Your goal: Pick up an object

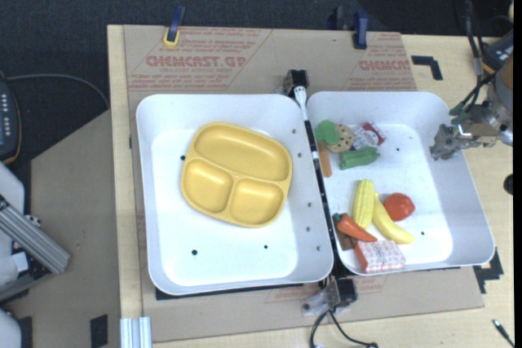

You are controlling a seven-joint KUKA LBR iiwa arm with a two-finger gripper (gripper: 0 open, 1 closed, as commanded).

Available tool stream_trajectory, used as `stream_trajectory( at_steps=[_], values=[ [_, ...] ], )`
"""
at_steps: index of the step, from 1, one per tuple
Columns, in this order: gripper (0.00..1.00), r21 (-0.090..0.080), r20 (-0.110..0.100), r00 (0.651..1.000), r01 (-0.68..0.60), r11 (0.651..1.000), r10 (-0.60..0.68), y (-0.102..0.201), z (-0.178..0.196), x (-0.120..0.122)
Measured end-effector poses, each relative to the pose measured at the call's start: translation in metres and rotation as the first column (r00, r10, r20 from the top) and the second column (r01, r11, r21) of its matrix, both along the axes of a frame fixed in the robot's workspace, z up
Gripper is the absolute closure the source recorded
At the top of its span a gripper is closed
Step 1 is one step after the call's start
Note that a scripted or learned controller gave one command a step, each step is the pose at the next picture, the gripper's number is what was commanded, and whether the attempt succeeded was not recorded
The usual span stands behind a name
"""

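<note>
yellow plastic catches my eye first: the corn cob (363,202) stands nearly upright in the frame at the lower middle of the right bin (457,200), with a banana (391,226) slanting off its lower end and a red tomato (398,206) just beside both. a carrot (352,228) and a pink-and-white packet (380,256) crowd the bin's lower left corner, and green pieces with a cookie (341,139) sit near its upper left. the gripper (448,141) hangs at the right edge of the frame, over the bin's right rim; i cannot tell how it is set. i'd judge the corn the fairest target, approached from above across its narrow width. the yellow divided plate (236,174) in the left bin (163,200) lies well apart.
</note>
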State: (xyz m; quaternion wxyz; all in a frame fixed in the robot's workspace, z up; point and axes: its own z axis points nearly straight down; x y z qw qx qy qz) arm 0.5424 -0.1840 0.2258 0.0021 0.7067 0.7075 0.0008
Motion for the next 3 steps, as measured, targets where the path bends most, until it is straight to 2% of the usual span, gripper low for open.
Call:
stream_trajectory(
  at_steps=[2, 3],
  values=[
    [1.0, 0.005, -0.008, 1.0, -0.004, 1.0, 0.004, 0.101, -0.013, -0.033],
    [1.0, 0.005, -0.006, 1.0, -0.005, 1.0, 0.005, 0.156, 0.001, -0.043]
  ],
)
